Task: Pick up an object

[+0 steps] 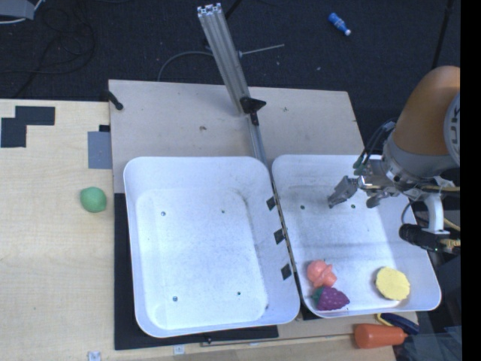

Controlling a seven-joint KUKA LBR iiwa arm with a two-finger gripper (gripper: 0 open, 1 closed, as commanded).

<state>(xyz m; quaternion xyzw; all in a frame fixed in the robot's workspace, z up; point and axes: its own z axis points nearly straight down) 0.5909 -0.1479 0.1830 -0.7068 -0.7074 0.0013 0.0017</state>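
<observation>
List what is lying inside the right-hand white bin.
The right bin holds a pink-orange toy, a purple grape-like toy and a yellow round piece. The arm covers the bin's far right part, so anything there is hidden.

3 toys [328, 284] in rt bin [421, 299], ball [94, 199] left

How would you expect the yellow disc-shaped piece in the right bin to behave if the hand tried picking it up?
The yellow piece looks flat and low, so it probably won't roll. Lying flush on the right bin, it may be awkward to pinch.
</observation>
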